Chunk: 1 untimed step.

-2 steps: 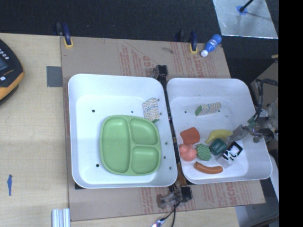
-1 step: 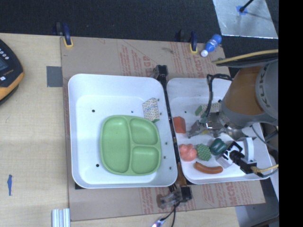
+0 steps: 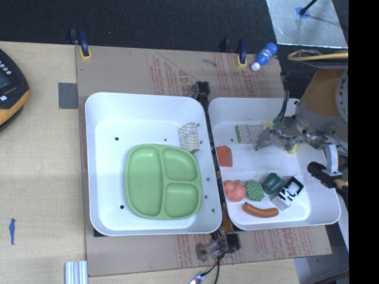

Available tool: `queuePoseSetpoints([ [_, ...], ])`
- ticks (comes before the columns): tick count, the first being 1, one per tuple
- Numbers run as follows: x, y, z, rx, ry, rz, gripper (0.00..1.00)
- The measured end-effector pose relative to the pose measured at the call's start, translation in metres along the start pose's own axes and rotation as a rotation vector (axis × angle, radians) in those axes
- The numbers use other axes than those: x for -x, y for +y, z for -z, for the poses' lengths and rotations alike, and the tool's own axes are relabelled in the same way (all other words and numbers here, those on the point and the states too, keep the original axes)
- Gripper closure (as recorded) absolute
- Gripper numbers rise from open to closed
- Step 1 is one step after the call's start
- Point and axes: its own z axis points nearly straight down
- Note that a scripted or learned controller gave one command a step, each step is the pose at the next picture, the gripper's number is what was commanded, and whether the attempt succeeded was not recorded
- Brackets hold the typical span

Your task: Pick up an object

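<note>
Camera view, looking down at a slant: two white bins sit side by side on brown cardboard. Left bin [image 3: 100, 158] holds a green divided plate [image 3: 163, 182], lying flat, and a small patterned packet [image 3: 189, 136] just beyond the plate's far right corner, near the bin's right wall.

Right bin [image 3: 320, 209] holds a green patterned pad [image 3: 249, 133] near its far wall, and an orange block [image 3: 224, 155] close to its left wall. Along the near side sit a pink lump [image 3: 234, 190], a green textured piece [image 3: 254, 189], a dark green object [image 3: 273, 183] and a black-and-white item [image 3: 288, 191], closely grouped. A red sausage [image 3: 260, 210] lies nearest the front wall, long axis running left to right, roughly parallel to that wall.

Arm enters from the right. Gripper [image 3: 267, 138] hangs over the far part of the right bin, just beside the pad, fingers spread and pointing left, nothing between them.
</note>
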Motion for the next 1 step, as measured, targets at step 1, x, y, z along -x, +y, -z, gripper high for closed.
queuePoseSetpoints([
  [1,0.0259,-0.1212,0.0008,0.008,0.002,0.002,0.0],
])
